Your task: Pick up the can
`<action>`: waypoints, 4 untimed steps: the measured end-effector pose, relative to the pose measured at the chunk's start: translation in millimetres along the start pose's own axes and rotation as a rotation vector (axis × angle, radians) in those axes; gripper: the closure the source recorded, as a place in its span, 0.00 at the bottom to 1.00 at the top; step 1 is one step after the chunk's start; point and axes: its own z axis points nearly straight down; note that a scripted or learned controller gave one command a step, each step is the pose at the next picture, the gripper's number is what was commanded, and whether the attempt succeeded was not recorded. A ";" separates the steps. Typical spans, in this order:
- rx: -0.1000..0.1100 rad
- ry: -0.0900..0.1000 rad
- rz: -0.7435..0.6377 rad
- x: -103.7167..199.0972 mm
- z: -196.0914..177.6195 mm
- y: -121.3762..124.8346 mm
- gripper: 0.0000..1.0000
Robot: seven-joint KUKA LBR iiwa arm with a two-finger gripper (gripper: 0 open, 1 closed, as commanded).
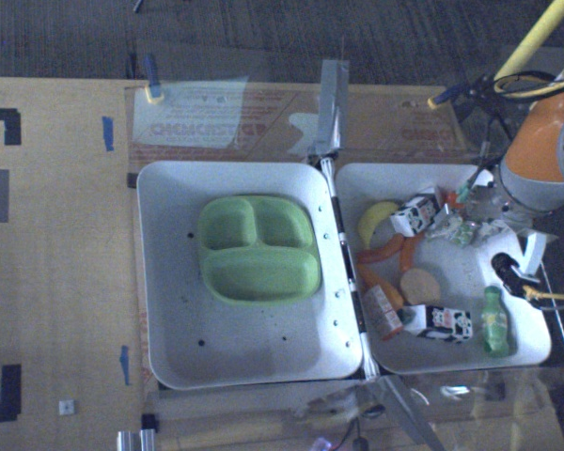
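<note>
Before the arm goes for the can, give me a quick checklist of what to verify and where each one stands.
1. Can found: ok, probably the brown cylinder lying on its side in the right bin.
2. Can clear of neighbours: not ok, a cow-print carton and a round biscuit crowd it.
3. Gripper over the can: not ok, it sits near the bin's top edge.
4. Gripper unloaded: cannot tell.
</note>
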 end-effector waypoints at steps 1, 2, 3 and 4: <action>0.003 -0.016 -0.009 62.4 -57.7 -49.3 0.00; -0.003 -0.017 0.013 42.9 3.1 -38.7 0.00; -0.001 -0.017 0.102 99.9 -22.3 -24.1 0.00; -0.021 -0.018 0.012 29.4 -6.8 -50.1 0.00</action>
